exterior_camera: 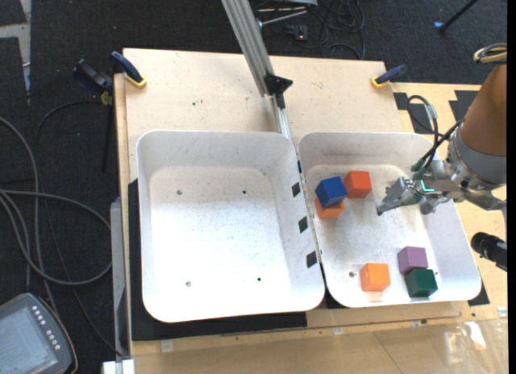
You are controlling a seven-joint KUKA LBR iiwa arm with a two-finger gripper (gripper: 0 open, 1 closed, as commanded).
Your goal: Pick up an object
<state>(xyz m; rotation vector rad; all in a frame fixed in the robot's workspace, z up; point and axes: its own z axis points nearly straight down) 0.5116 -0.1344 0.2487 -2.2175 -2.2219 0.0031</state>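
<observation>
The pale surface [201, 90] carries two shallow white bins side by side. The left bin [161, 227] is the wider of the two; the right bin [461, 243] holds all the blocks. The grey arm [488, 135] with its orange band reaches in from the right, over the right bin's far right side.

The jaws [393, 197] hang above the middle of the right bin, pointing left and slightly down, over bare bin floor. Nothing shows between them, and they touch no block. How far apart they stand cannot be told from this slanted look; the tips blur into one grey shape.

The blocks lie in two loose groups. Just left of the jaws, an orange block [358, 183] sits nearest, apart from the tips by a small gap. Beside it to the left, a blue block [330, 190] rests tilted on top of another orange block [329, 209], of which a low edge shows beneath. This group lies near the bin's left wall.

The second group lies toward the near edge, well below the jaws: an orange block [375, 276] alone, then to its right a purple block [413, 258] touching a dark green block [421, 282] just in front of it.
</observation>
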